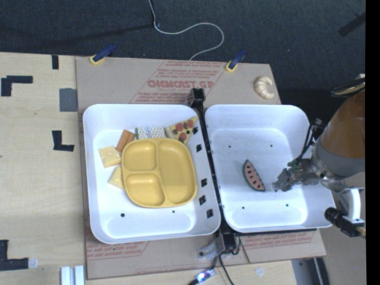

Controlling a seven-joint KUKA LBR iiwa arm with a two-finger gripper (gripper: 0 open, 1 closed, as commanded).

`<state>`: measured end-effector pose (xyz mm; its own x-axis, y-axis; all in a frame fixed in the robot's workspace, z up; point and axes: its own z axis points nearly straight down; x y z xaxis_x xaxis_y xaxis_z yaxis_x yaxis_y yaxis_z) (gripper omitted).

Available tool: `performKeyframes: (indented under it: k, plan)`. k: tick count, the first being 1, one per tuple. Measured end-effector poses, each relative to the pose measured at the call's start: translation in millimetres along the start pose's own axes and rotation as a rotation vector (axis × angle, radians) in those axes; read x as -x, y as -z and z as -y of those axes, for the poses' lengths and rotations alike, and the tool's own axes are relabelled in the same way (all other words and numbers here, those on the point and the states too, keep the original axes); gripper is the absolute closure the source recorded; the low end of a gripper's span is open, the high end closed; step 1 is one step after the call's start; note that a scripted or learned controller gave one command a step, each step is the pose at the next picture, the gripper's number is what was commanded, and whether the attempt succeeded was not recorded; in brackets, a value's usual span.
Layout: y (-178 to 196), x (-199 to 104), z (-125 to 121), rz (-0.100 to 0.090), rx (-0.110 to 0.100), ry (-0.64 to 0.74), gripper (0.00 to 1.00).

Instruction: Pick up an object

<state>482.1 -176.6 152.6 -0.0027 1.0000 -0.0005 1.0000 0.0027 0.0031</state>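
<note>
A watermelon slice toy (253,176) lies on the floor of the right bin (237,218), a little left of centre. My gripper (284,181) hangs low inside that bin, just right of the slice and apart from it. Nothing shows between its fingertips. The grey arm with its orange band comes in from the right edge.
The left bin (98,218) holds a yellow divided plate (159,172), with crackers (110,157) and a pizza slice (184,127) around it. A croissant-shaped piece (265,87) rests on the cardboard behind the right bin. A black divider clip (196,97) sits between the bins.
</note>
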Motion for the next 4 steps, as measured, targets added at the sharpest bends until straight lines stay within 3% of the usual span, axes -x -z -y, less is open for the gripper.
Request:
performKeyframes:
  k: [1,2,4]
  plan:
    - [55,-9,4,0.000,0.000,0.000,1.00]
    - [72,-10,4,-0.001,-0.003,-0.001,1.00]
    - [57,-107,-19,-0.002,-0.006,0.003,1.00]
